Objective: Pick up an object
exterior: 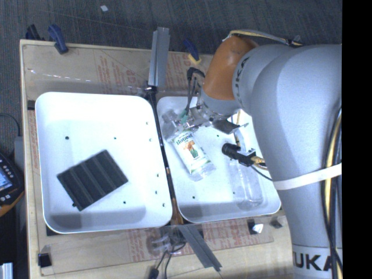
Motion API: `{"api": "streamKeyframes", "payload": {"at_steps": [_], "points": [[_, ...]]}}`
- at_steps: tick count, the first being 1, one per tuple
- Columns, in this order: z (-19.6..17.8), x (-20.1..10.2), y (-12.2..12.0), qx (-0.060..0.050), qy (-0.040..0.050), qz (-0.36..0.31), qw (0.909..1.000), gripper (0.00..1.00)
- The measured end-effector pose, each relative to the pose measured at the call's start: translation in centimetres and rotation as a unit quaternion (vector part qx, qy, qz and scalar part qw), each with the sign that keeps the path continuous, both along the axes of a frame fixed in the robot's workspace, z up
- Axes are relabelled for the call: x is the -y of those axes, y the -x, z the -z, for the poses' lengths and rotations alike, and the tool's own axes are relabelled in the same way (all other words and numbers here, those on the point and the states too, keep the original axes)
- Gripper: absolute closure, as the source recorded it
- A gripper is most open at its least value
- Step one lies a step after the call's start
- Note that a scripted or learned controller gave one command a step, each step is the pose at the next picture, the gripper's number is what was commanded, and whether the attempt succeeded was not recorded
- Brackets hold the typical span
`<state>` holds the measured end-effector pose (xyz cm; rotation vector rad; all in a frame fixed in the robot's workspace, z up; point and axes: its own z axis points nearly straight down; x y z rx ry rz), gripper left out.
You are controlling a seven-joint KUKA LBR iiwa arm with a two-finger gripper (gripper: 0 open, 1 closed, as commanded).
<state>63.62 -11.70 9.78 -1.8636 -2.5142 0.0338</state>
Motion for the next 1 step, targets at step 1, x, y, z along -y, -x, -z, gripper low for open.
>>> {"api": "streamKeyframes", "payload": {"at_steps": [1], "points": [[-9.42,-5.36,-2.05,0.01,-0.0052,-0.012,0.9999,1.0]]}}
